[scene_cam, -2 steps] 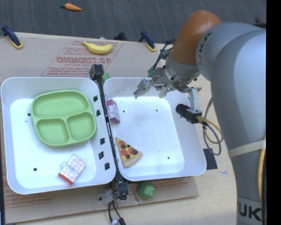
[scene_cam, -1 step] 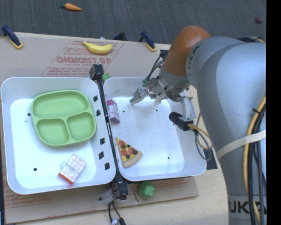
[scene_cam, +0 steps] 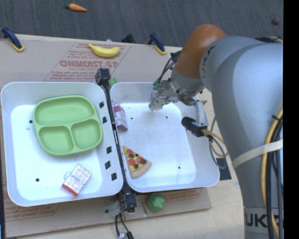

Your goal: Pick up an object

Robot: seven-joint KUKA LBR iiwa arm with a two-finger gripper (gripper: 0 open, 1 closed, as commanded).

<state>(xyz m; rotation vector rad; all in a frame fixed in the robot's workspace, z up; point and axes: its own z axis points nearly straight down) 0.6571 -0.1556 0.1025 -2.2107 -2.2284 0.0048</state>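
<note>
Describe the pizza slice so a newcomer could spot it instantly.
Find the right-hand white bin, the one under the grey arm. Look at its near left corner, against the black divider between the bins: the pizza slice lies flat there. It is the tan wedge with red toppings, unlike the small maroon packet further up the same wall.

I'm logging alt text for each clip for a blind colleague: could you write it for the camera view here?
A grey robot arm reaches in from the right, its gripper over the back of the right bin, which holds a pizza slice toy and a small purple packet. The left bin holds a green divided plate and a red-and-white packet.
</note>
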